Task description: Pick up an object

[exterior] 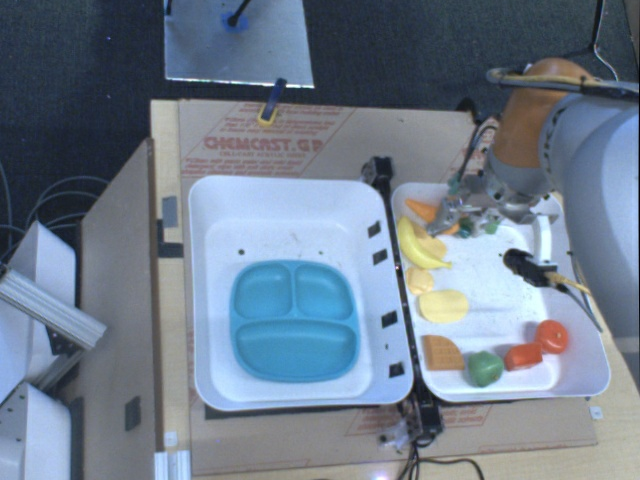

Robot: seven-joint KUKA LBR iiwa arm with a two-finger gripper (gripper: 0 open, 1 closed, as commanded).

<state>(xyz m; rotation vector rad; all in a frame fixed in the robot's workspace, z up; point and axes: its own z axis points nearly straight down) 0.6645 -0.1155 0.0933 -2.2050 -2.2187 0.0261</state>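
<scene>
Two white bins stand on the worktop. The left bin (205, 298) holds one blue divided plate (295, 320).

The right bin (590, 368) holds eight toy foods:
- one banana (425, 246)
- one carrot piece (422, 210)
- two pale yellow pieces (443, 306)
- one brown wedge (440, 352)
- one green piece (484, 368)
- two red pieces (551, 336)

The gripper (450, 218) sits at this bin's far left, just beside the carrot piece and banana. Whether it is clenched or released cannot be told.

I count two bins, left bin (203, 268) and right bin (500, 296); one blue plate (295, 320); one banana (420, 246); one carrot (420, 209); two pale yellow lumps (443, 306) (421, 280); one brown wedge (440, 352); one green piece (484, 368); two red pieces (523, 356) (551, 337).
</scene>
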